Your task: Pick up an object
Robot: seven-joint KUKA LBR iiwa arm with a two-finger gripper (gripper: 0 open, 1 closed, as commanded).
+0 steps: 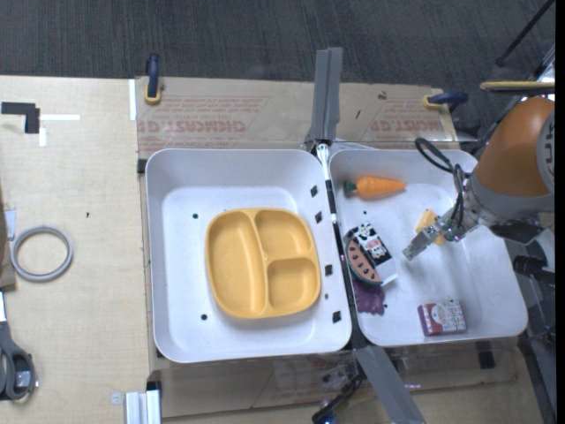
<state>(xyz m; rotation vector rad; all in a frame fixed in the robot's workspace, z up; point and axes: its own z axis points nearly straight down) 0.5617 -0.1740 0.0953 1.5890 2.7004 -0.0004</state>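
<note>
My gripper [422,241] hangs low over the middle of the right bin [481,316], reaching in from the right under the orange-banded wrist. A small yellow piece [427,219] lies right against its upper side; whether it is touching or held I cannot tell. An orange carrot [378,186] lies at the back of that bin. A watermelon slice [362,263] and a black-and-white toy [372,244] sit by the bin's left wall, left of the gripper. A purple piece [371,300] lies below them. A small red box [441,317] rests near the front.
The left bin [168,263] holds a yellow divided plate [263,261]. A grey post [327,95] rises behind the seam between the bins. On the bench to the left lie a grey tape ring [40,253] and scissors [16,369].
</note>
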